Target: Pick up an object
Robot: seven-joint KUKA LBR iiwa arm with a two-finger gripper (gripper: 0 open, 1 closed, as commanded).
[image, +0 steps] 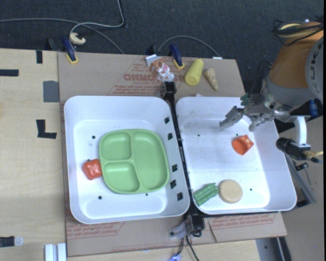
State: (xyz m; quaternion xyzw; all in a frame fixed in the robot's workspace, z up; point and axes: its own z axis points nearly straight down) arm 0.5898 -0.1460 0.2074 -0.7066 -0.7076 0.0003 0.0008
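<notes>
Over the right bin [271, 197], near its upper right corner: end effector [240, 120] poised with fingers spread apart, nothing between them, hanging just above and beside a small orange-red object [242, 144]. Judged as the approach step, grasp not yet made. Next move called for a short shift toward that object, a descent, then a closing of the fingers around it. Open white floor all around it, bin wall near on the right. Well apart at the bin's lower edge: a green vegetable toy [204, 192] touching a tan round piece [230, 191]. Across the divider, in the left bin [81, 208]: a green sectioned plate [134, 160] and another orange-red piece [91, 169] beside it.
</notes>
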